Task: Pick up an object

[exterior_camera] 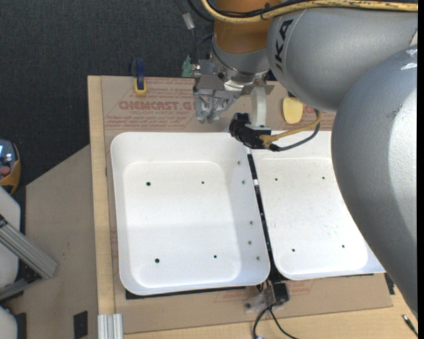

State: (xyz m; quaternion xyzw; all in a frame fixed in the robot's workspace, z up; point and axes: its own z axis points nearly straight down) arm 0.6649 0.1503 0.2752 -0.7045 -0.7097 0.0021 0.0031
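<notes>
**Arm Over the Back of the Surface, Hand Past the Bins**

The grey arm (358, 73) fills the side it reaches in from, its orange band (242, 16) just above the wrist. Below it lies the surface (99, 198) — a brown board printed with red lettering (154, 104) along its far edge, a little to one side of the hand. Around the board the floor is dark, with a metal rail (26, 248) and other pale fittings well off to the side away from the arm.

Two shallow white bins sit side by side on the board, nearer the camera than the hand. One bin (126, 218) lies below the hand and toward the lettering side; the other bin (311, 265) lies on the arm's side, partly under the arm.

A black cable fitting (246, 132) hangs just beside the hand, over the bins' shared far corner. A pale yellow object (292, 110) lies on the board beyond the bins, near the hand on the arm's side. A blue-and-yellow clamp (140, 75) stands at the board's far edge.

The hand (211, 107) hangs over the board past the bins' far rim; its fingers are too small and blurred to tell whether they are spread or closed — nothing can be seen between them.
</notes>
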